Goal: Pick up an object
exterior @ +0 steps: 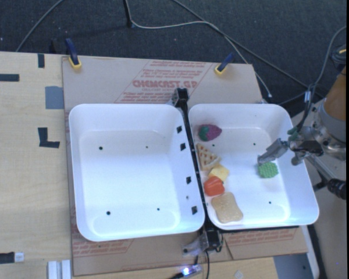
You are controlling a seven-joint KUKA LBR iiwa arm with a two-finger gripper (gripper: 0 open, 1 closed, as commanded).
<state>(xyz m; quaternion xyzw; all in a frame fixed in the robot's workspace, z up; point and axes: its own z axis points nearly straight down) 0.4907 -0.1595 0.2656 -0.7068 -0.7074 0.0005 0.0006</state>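
Cardboard sheeting (pixel 163 83) with red print covers the bench under both bins and is held at its far edge by two yellow-and-blue clamps (pixel 73 57). Pale wood benchtop (pixel 17 156) with dark tape marks extends to the left; dark carpet (pixel 221 10) with a grey cable lies beyond the far edge.

Left bin (pixel 81 173) presents a bare white floor with four small dark holes. Right bin (pixel 291 208) adjoins it along a shared black-clipped divider (pixel 189 156). Five items line the right bin's left wall, far to near: a purple-and-green piece (pixel 209 132), a waffle-patterned piece (pixel 206 154), a yellow block (pixel 220 172), a red-orange piece (pixel 214 186) and a tan bread slice (pixel 227 207). The centre and near-right floor of this bin remain open.

Reaching in from the right over the bin's right rim, the arm (pixel 337 103) holds its wrist low and roughly level. The gripper (pixel 274 153) points left and downward. A green knobbly object (pixel 268 170) lies on the bin floor just below the fingertips, well apart from the other items. Jaw state cannot be determined; the green object is not visibly between the fingers.
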